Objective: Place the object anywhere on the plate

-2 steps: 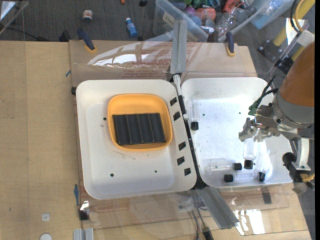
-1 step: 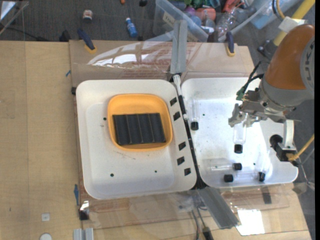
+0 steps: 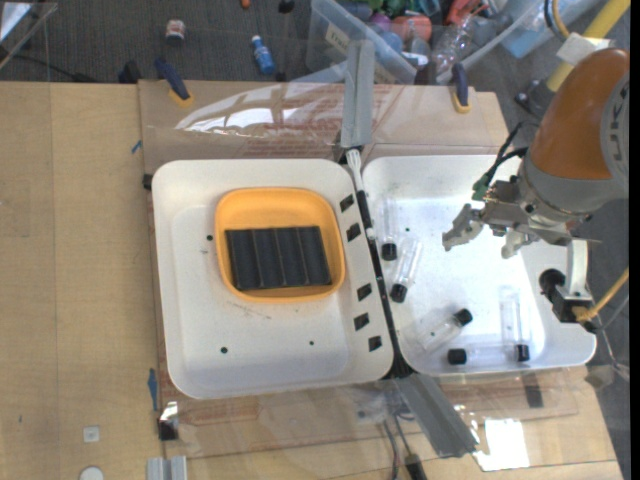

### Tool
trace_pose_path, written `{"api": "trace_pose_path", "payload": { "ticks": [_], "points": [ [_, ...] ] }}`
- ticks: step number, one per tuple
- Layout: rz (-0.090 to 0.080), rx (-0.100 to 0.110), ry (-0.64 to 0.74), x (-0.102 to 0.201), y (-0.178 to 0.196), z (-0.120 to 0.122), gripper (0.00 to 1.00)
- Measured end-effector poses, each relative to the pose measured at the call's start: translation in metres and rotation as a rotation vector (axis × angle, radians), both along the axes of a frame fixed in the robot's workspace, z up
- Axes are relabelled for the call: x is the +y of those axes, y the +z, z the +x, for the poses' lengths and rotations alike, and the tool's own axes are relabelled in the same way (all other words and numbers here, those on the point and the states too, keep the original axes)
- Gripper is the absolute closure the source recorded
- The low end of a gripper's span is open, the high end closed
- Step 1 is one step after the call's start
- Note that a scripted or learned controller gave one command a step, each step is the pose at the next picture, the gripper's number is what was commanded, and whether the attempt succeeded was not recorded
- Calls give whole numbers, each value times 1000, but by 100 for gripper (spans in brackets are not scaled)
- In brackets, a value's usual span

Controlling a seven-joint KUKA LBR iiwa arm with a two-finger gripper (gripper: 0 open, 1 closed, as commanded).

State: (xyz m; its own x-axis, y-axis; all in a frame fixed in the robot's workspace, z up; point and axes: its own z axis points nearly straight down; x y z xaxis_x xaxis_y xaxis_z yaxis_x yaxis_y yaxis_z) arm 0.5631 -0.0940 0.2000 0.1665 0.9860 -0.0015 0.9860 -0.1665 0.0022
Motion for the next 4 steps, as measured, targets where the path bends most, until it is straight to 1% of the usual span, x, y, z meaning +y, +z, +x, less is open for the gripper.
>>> {"api": "trace_pose_path", "payload": {
  "ticks": [1,2,3,4],
  "points": [
    [-2,-2,234,-48,7,59,0],
    [-4,-5,481,-106,43,100,0],
    [-2,-1,946,-91,37,105,0],
    [-9,-8,947,-91,50,107,100]
  ]
}}
